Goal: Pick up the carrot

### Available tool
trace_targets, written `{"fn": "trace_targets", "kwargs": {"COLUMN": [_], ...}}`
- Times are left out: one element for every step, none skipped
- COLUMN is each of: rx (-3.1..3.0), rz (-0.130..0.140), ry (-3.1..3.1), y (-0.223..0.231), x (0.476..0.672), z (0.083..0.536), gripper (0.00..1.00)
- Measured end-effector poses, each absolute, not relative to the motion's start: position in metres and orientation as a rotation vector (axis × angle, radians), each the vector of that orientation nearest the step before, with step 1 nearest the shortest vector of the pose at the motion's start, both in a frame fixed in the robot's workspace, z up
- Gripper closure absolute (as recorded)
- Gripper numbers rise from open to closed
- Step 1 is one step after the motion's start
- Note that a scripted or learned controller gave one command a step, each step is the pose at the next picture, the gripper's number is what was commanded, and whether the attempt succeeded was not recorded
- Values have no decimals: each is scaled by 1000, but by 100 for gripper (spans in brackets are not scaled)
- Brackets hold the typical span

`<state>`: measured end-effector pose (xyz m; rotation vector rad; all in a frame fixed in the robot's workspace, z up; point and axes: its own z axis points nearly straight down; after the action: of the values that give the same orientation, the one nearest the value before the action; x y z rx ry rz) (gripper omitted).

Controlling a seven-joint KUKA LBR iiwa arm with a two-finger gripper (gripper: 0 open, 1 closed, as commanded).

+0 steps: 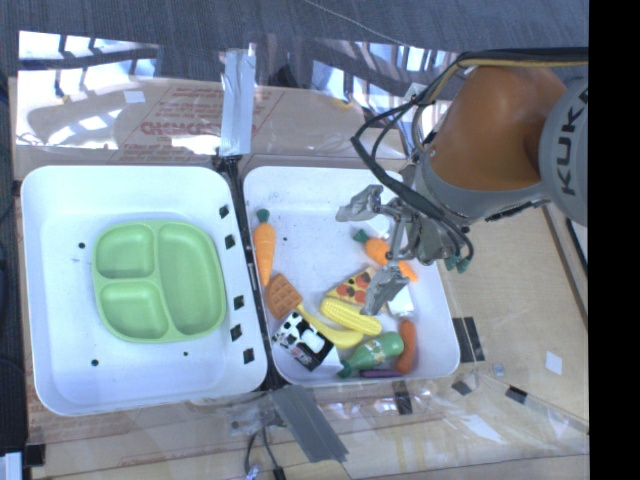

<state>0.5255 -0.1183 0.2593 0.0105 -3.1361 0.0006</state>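
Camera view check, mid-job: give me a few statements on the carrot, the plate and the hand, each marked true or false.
1. The orange toy carrot with a green top lies in the right white bin, along its left wall. True.
2. The light green three-compartment plate holds a slice of pizza. False: it sits in the left white bin with nothing in it.
3. The hand hangs over the right bin's toy pile. True.
4. The hand is touching the carrot. False: it is well apart, to the carrot's right.
5. A yellow toy corn cob lies in the right bin. True.
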Motion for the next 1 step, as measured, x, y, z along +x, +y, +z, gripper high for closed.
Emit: {"fn": "trace_targets", "kwargs": {"rx": [-351], "rz": [-1], "ry": [-3117], "y": [-173], "x": [568], "z": [88], "gripper": [0]}}
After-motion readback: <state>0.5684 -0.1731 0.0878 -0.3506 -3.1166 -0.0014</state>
